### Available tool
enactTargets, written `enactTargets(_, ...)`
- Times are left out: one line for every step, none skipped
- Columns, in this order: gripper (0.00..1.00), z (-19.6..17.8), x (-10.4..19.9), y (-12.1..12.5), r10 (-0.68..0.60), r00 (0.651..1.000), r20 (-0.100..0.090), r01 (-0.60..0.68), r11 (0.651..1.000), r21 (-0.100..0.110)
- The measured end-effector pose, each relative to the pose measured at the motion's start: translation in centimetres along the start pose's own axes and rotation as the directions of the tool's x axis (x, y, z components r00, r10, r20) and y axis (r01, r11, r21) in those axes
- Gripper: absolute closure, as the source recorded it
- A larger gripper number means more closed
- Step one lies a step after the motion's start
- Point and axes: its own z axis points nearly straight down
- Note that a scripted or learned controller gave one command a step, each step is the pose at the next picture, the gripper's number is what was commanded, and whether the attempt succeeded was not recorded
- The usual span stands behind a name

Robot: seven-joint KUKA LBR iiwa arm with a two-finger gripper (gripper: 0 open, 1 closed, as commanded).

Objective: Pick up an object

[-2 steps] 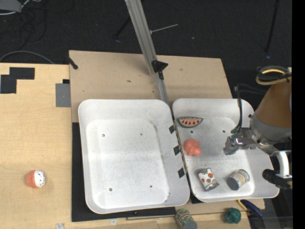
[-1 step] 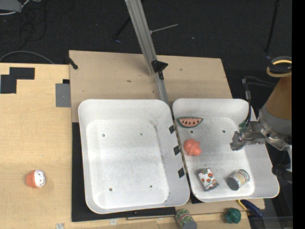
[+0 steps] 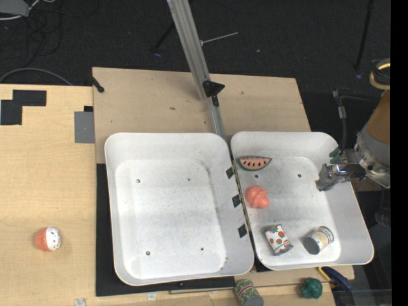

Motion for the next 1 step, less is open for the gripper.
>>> enactTargets(1.0, -0.32, 5.55, 0.07, -0.003, 1.0, -0.004, 0.003, 1.0, 0.005)
